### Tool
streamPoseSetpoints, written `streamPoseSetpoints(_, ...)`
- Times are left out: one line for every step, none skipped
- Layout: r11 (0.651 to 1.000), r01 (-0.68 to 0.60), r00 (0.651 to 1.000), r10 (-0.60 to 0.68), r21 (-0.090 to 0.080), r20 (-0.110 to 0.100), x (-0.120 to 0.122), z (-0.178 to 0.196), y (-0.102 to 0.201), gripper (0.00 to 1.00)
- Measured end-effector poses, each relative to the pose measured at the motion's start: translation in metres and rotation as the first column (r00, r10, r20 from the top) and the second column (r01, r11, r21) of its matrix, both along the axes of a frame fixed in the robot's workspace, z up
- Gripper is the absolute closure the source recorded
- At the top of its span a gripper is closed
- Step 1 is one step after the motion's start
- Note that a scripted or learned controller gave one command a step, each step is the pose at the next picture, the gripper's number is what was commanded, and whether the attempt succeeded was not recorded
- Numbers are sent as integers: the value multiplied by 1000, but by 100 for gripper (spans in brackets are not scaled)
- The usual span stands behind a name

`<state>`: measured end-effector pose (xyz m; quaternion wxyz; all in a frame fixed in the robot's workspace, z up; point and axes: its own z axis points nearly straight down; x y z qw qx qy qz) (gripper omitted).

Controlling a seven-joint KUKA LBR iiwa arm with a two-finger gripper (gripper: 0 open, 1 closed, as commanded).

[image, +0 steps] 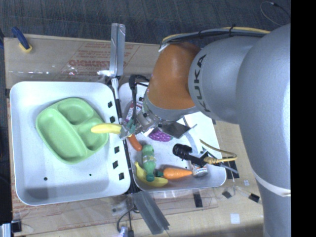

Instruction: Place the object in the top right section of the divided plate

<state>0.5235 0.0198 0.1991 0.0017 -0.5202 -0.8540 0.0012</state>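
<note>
Banana (104,128) is the yellow piece you're moving. It lies level across the right rim of the green plate (54,132) in the left bin (29,181). Its left tip is over the ridge between the two small sections, and its right end meets the gripper (126,128). You can't tell from this view whether the gripper is clamped on it or loose, because the wrist crowds that spot. Nor is it clear whether the banana hangs just above the plate or rests on the rim.

You're in the placing step, I'd judge, and near its end: the banana is at the plate but not lodged in any section. If you take the upper section (76,110) as the top right one, the next move calls for a short shift up the view and further over the plate, so the whole banana sits above that hollow. Then let it go and lift straight up.

The bin wall (118,157) runs right under the gripper and could catch a low retreat. The right bin (210,130) holds a carrot (133,142) just beside the gripper, a green bottle (147,155), a second banana (150,180), another carrot (177,173) and a purple piece (159,135). None lies between you and the plate. The banana looks long against that small hollow, so it may bridge the ridges rather than settle in
</note>
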Motion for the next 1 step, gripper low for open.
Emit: streamPoseSetpoints(1000,1,1000,-1,0,0,0,0,0,0)
